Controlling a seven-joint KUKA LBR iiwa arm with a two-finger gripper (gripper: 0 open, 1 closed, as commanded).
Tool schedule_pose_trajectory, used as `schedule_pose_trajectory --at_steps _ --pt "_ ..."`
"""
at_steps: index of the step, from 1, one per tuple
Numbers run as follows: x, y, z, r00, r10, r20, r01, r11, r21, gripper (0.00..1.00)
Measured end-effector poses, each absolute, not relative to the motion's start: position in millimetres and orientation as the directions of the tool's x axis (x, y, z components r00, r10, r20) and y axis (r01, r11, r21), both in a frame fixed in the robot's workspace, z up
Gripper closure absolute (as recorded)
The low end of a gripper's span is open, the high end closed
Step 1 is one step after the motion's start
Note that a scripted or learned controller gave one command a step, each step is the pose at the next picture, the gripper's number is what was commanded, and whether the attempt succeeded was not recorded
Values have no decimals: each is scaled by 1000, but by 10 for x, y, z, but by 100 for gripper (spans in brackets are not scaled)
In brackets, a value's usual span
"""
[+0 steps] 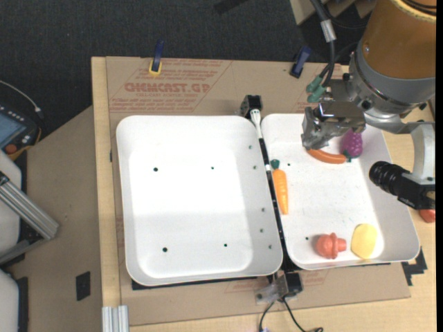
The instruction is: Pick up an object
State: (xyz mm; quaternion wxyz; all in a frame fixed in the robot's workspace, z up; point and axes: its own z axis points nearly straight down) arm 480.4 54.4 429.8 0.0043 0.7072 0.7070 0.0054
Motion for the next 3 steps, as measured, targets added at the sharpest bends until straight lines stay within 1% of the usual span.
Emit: schedule_pose_trajectory --at_steps 1,2,3 --pt "4770 790 2782 -1 1000 -2 1000 1 -17 100" --pt "4793 1609 3400 -9 1000 4 1000 9 7 100" --pt "4758 2055 2081 -4 1000 -4 1000 4 -15 100"
